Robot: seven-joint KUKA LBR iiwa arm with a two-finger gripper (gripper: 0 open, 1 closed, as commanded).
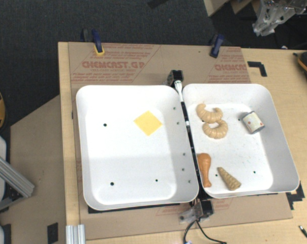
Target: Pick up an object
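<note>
My gripper [273, 11] is high at the top right corner of the view, far behind the bench, and I see it only as a pale metal shape, so whether it grips anything or how it stands I cannot tell. Nothing is visibly held by it. Below me are two white bins side by side on a brown board. In the left bin [92, 136] lies one thing, a flat yellow square [148, 122], turned like a diamond, a little above the middle of the bin. In the right bin [275, 151] are more things. Two pale curled pieces [212, 121] lie in the upper left part, one just under the other and touching it. To their right, apart from them, is a small white and grey cylinder [252, 122], lying tilted. In the lower left part, close to the wall between the bins, lies an orange drumstick shape [205, 169], and just beside it, on its right, a tan cone [228, 178] with the tip pointing up and left.
</note>
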